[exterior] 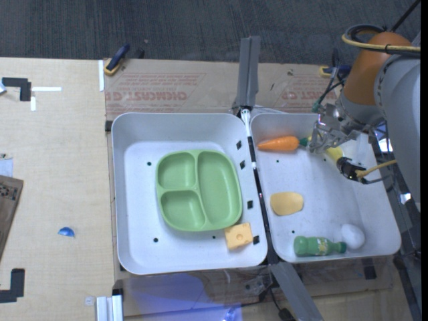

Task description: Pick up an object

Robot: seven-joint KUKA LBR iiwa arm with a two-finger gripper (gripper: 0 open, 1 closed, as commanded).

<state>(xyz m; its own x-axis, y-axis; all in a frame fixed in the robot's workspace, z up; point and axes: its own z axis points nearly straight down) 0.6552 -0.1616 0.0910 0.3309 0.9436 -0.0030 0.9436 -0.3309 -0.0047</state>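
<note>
pincer [326, 139]: hovering at the right bin's [374, 246] far edge, grip state hard to tell
carrot [279, 144]: lying just beside the pincer
green tray [198, 190]: sitting in left bin [130, 199]

Arm [394, 79] cut off by right edge. Gripper [326, 138] fingertips too small and cluttered to read. Yellow item [334, 154] under it partly hidden. Brown board [7, 206] clipped at left edge.
</note>
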